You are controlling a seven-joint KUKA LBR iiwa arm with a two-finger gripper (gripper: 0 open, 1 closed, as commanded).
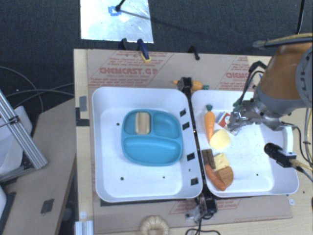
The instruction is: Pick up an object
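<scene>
- Two white bins: left bin (105,146) held one blue divided plate (151,136); right bin (274,180) held several toy foods.
- One carrot (210,124) lay lengthwise, green top pointing away.
- Gripper (234,125) hovered beside it; its grasp I cannot tell.

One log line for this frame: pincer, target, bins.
pincer over right bin, beside yellow piece | nothing seen held | carrot in bin | blue tray left bin

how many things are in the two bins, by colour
Blue: 1, the divided plate in the left bin
Tan: 1, the small block on the plate
Orange: 2, the carrot and the sausage-like piece
Yellow: 2, the round piece and the wedge
Brown: 1, the small block
Total: 7
</scene>
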